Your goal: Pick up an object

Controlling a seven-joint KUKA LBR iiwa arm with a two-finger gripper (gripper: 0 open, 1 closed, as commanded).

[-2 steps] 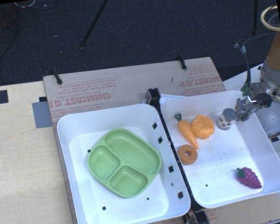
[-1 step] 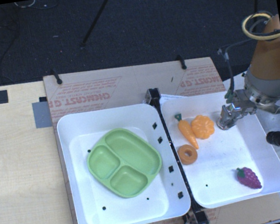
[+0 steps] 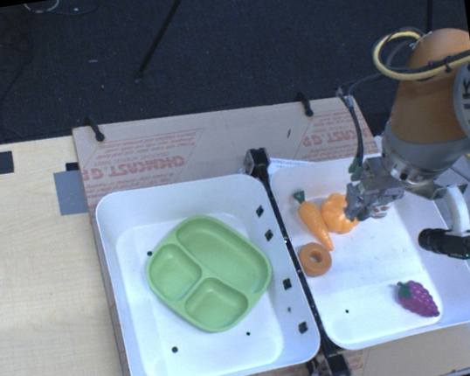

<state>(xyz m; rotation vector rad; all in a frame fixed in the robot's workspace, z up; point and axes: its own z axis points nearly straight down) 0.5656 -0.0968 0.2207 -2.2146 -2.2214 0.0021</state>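
The right bin (image 3: 449, 312) holds an orange carrot with a green top (image 3: 313, 222), a rounded orange toy (image 3: 336, 213) beside it, an orange ring (image 3: 315, 259) and a purple bunch of grapes (image 3: 418, 298). My gripper (image 3: 364, 206) is low over the bin's upper part, right against the right side of the rounded orange toy. Whether it touches the toy is hard to tell. The grapes lie well apart, near the front right corner.
In the left bin (image 3: 141, 348) lies a green divided plate (image 3: 208, 272). A black divider (image 3: 286, 254) runs between the two bins. Open white floor stretches across the middle of the right bin.
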